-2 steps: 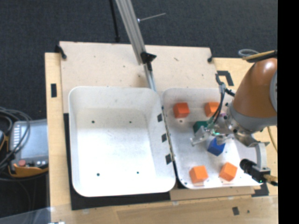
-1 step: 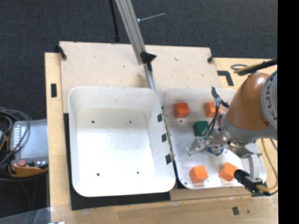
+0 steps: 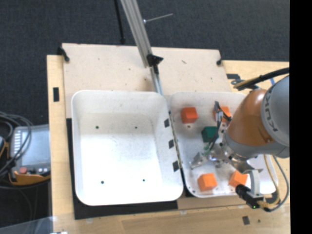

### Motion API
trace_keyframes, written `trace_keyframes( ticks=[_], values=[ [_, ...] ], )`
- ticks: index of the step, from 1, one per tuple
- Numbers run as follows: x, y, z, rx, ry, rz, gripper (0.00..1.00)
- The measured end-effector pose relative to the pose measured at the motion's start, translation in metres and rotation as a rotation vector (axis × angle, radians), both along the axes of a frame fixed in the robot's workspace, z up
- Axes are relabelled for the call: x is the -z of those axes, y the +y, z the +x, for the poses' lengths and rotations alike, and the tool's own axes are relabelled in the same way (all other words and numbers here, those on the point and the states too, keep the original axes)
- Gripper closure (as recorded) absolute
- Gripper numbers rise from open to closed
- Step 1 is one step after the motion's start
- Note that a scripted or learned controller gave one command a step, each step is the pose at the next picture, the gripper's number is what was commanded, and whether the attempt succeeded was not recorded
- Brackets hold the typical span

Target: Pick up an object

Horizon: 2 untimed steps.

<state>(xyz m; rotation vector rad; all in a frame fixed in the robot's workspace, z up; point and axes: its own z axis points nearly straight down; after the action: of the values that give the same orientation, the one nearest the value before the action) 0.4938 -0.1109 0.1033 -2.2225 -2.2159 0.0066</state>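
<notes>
The right bin (image 3: 178, 130) holds an orange block (image 3: 189, 114) at its back left, a dark green block (image 3: 210, 133) near the middle, an orange block (image 3: 207, 181) at the front and another orange block (image 3: 238, 178) at the front right. A small orange piece (image 3: 222, 112) lies at the back, next to the arm. My gripper (image 3: 208, 156) hangs low over the bin's middle, just in front of the green block. Its metal fingers (image 3: 197, 161) point left. I see nothing between them.
The left bin (image 3: 122, 145) sits beside the right one, a narrow gap between them. An aluminium post (image 3: 139, 28) rises from the bench behind the bins. The orange-banded arm (image 3: 251, 126) covers the right bin's right side. A pendant (image 3: 29, 155) lies off the bench, left.
</notes>
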Motion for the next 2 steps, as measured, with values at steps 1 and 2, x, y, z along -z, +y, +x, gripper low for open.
trace_keyframes(
  ticks=[1,2],
  values=[
    [-0.013,0.001,0.003,0.008,-0.010,0.003,1.00],
    [-0.068,0.005,-0.004,-0.008,-0.012,0.000,1.00]
  ],
)
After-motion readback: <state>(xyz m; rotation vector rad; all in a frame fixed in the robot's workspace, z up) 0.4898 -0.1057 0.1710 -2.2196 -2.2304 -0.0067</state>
